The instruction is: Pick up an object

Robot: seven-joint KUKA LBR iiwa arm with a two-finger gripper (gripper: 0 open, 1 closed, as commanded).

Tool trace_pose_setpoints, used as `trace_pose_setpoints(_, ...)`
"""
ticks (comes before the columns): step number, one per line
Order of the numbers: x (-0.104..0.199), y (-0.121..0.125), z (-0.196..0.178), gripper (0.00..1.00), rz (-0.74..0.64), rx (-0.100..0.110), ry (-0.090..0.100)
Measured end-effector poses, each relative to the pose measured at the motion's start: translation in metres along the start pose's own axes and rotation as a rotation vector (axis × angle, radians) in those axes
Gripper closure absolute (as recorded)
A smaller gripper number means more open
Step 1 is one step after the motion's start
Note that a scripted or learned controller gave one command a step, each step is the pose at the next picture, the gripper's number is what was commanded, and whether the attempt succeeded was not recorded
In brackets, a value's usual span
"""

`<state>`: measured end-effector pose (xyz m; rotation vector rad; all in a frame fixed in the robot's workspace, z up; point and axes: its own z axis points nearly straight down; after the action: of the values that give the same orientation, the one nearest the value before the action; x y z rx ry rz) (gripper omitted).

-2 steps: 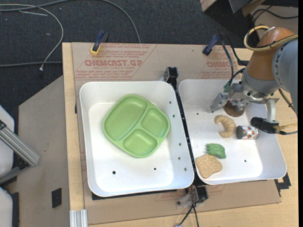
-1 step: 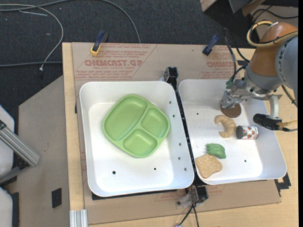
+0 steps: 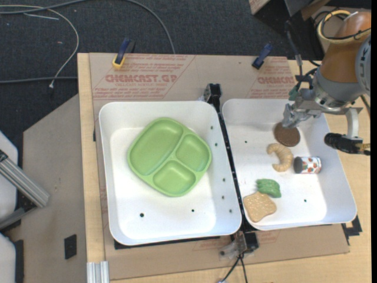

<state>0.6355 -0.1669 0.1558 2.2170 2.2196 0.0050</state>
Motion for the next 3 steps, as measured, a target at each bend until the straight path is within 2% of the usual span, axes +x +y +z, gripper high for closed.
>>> trace_pose_setpoints(1, -0.007, -0.006, -0.052, 1.0, 0.001, -0.002, -0.001)
trace_pose_setpoints(2, -0.007, -0.004, -0.088, 1.0, 0.0, 0.0, -0.001)
trace_pose_setpoints(3, 0.04, -0.009, -0.078, 1.0, -0.004, 0.008, 0.004)
